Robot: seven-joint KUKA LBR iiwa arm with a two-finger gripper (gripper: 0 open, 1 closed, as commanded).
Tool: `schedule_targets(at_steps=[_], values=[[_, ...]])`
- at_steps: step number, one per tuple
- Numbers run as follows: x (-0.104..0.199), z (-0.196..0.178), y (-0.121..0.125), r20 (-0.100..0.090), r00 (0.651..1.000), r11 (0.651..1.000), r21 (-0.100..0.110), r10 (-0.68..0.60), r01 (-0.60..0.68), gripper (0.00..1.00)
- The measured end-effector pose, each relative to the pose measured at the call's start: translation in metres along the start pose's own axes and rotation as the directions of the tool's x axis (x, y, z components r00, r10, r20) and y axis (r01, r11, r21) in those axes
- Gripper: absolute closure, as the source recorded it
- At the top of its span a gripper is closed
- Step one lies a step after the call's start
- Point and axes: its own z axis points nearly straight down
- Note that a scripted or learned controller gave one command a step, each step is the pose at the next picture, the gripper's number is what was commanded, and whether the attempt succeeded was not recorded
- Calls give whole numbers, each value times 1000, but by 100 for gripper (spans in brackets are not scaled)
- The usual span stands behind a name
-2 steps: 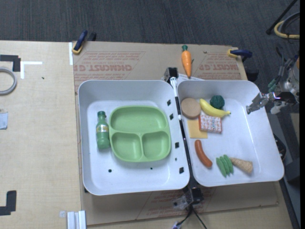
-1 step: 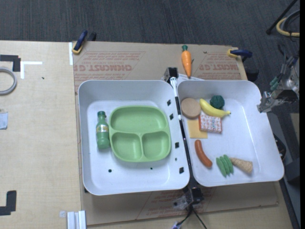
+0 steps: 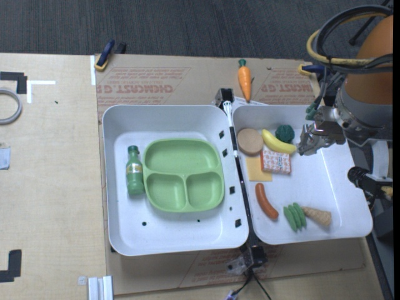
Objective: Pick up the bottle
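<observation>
Camera view: gripper [image 3: 310, 141] over right bin [image 3: 340, 186], grip state unclear; bottle [image 3: 134, 170] left bin.

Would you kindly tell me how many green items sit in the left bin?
2: the green bottle lies by the left wall of the left bin, and the green divided tray sits beside it, mid-bin. None looks hidden.

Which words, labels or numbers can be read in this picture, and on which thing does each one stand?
Red print on the cardboard under the bins: upside down, too blurred to read for certain.
More red print on the cardboard near the carrot: upside down, blurred.
Label on the green bottle: too small to read.
Red-and-white packet in the right bin: pattern or print, too small to read.
</observation>
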Motion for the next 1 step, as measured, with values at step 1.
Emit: schedule_targets(at_steps=[1], values=[[82, 88, -56, 1, 907, 907, -1, -422, 422, 100]])
